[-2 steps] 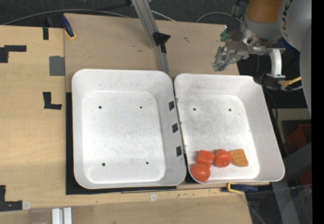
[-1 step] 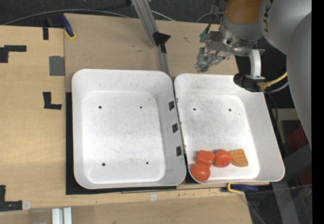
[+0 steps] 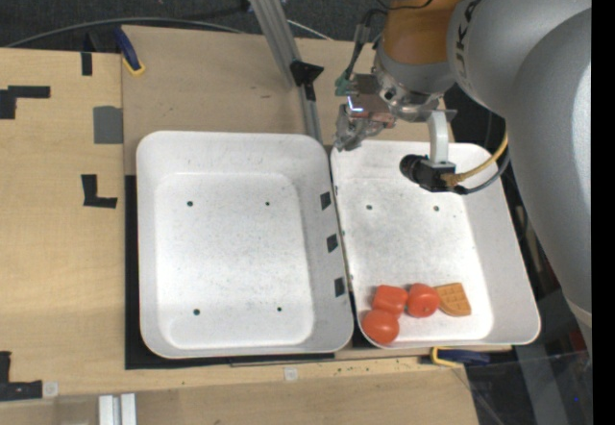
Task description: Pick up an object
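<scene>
The left bin (image 3: 231,250) has a bare floor, open from above. In the right bin (image 3: 423,240), three red pieces (image 3: 396,310) and an orange cracker (image 3: 453,299) crowd the near edge, touching; its middle floor is open. The arm (image 3: 500,38) and tool (image 3: 357,130) overhang its far edge, beside a slanted metal post (image 3: 279,29).

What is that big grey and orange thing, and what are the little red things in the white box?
That big thing is a robot arm, reaching in from the right. The camera hangs above the bench and looks down at a slant. At the arm's end is a gripper, like a two-finger hand, hovering over the far edge of the right bin. I can't tell whether it is open or shut, and I see nothing in it. In that bin's near corner lie three red pieces and one orange piece, probably toy food. The left bin sits beside it. The robot's job is to pick something up.
</scene>
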You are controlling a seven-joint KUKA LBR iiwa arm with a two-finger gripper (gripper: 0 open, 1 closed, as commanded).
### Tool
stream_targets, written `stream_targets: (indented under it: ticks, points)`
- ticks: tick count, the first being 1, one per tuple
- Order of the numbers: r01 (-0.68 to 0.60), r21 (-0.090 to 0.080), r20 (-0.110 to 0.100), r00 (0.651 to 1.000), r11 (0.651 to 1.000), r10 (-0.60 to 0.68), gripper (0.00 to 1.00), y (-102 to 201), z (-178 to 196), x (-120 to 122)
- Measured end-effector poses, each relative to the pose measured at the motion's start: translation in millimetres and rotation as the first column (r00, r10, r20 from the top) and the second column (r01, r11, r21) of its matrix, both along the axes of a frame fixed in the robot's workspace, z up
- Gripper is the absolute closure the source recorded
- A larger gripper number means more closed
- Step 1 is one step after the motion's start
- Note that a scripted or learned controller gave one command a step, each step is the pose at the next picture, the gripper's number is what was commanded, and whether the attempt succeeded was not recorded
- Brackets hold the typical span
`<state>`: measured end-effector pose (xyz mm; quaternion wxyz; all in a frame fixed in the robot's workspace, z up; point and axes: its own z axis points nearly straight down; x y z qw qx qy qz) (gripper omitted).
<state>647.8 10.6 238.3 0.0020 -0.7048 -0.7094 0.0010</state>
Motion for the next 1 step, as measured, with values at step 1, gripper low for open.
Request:
stream_targets:
  ticks: [1]
  points:
    - [0.0,0.0,0.0,1.0,1.0,0.0,1.0,56.4,-11.7,-6.7]
